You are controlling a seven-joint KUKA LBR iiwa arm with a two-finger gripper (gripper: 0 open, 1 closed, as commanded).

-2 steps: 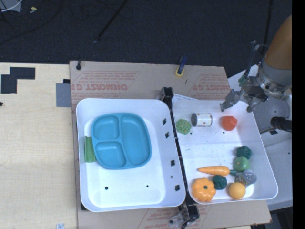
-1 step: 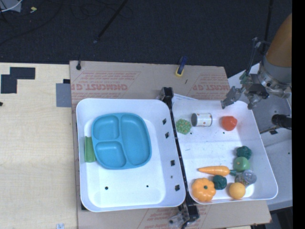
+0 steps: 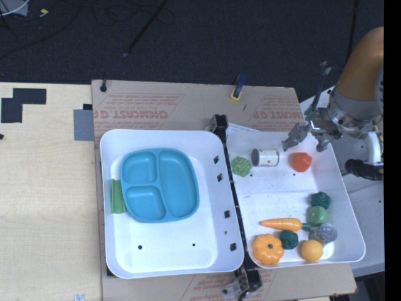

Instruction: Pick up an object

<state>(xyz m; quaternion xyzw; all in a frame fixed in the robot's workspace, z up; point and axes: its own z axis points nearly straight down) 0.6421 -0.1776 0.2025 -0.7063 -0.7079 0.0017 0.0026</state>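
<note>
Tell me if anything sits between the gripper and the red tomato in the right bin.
Nothing visible does. The gripper hangs over the right bin's far end, and the red tomato lies just below it in the view, with bare bin floor around it. The nearest thing, a small can, lies to the tomato's left, apart from it.

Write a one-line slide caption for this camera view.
Open gripper above a red tomato in the right bin.

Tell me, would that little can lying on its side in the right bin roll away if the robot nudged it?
Probably. The can lies on its side on the smooth white bin floor, so a sideways nudge would likely roll it. Its round, shiny-looking body may also slip between fingers. It looks small and probably light, so even a glancing touch from the end effector could shift it.
</note>
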